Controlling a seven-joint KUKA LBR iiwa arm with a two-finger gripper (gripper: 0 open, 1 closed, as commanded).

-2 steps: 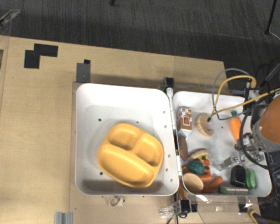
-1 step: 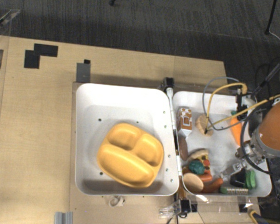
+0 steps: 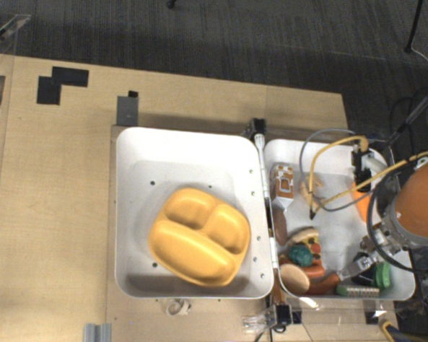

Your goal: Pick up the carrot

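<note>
Camera view gave you the bench (image 3: pixel 52 214) from above, with the two white bins side by side. In the left bin (image 3: pixel 138 162) you had one large yellow bread-shaped toy (image 3: pixel 199 236), lying near the middle and leaning toward the front wall.

The right bin (image 3: pixel 330 163) was the crowded one. You saw the arm (image 3: pixel 420 201) reaching in from the right, its orange band over the bin's right side, with yellow and dark cables (image 3: pixel 331 148) looping from it across the back half. The gripper (image 3: pixel 364 262) sat low under the wrist, above the bin's front right area. It was mostly covered from this angle, so you could not tell whether it was spread or pressed together, and nothing showed as pinched in it.

The carrot (image 3: pixel 359 203), as far as you could make it out, was the bright orange piece in the right half of that bin, just beside the arm and partly crossed by the cables.

Along the bin's front wall you had a cluster of small toys: a tan round piece (image 3: pixel 294 278), a reddish-brown sausage shape (image 3: pixel 324 283) touching it, and a teal piece (image 3: pixel 302 257) just behind them. A green item (image 3: pixel 382 275) lay near the front right corner, and a small printed box (image 3: pixel 283 181) stood by the left wall.
</note>
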